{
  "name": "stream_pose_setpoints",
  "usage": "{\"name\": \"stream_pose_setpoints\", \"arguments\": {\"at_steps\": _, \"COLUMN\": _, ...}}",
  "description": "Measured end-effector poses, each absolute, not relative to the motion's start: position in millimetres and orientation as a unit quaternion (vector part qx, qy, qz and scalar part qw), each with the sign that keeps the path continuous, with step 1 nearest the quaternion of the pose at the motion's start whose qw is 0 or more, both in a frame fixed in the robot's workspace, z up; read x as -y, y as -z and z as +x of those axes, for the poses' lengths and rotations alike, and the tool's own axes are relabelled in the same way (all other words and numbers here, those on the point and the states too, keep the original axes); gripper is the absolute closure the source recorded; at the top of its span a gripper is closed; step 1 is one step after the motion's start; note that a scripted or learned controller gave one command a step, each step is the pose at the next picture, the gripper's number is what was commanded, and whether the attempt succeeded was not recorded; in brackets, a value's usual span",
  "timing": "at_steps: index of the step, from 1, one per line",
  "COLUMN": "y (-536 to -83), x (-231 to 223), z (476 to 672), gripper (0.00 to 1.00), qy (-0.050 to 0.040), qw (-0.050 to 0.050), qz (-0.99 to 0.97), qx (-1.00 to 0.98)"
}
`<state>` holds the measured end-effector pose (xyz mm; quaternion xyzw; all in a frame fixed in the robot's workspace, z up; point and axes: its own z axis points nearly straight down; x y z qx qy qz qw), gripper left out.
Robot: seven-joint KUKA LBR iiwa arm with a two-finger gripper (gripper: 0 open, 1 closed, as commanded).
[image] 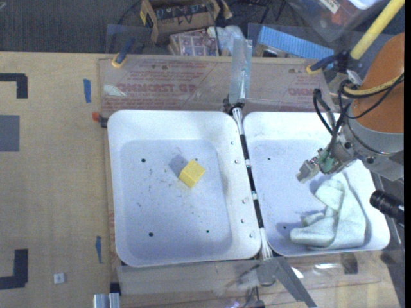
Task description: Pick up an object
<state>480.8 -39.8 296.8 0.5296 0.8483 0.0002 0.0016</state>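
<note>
A small yellow block (191,173) lies near the middle of the left bin (128,236). A crumpled white cloth (334,218) lies in the near right part of the right bin (276,140). My gripper (310,168) hangs over the right bin's middle, just above and left of the cloth's upper end. The grey arm with its orange band (385,76) comes in from the right. Nothing can be made out in the gripper.
A clear plastic panel and a cardboard sheet (167,85) stand behind the bins. Boxes and clutter lie beyond them. A metal clamp (241,76) sits at the bins' shared back edge. The wooden bench (51,172) stretches to the left.
</note>
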Motion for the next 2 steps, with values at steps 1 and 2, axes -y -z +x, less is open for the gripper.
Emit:
{"name": "stream_pose_setpoints", "arguments": {"at_steps": 1, "y": -221.8, "x": -10.5, "z": 487.9, "gripper": 1.0, "qy": 0.0006, "qw": -0.001, "qz": 0.572, "qx": -0.82}}
{"name": "stream_pose_setpoints", "arguments": {"at_steps": 2, "y": -269.1, "x": 41.9, "z": 484.7, "gripper": 1.0, "qy": -0.0001, "qw": 0.002, "qz": 0.623, "qx": -0.782}}
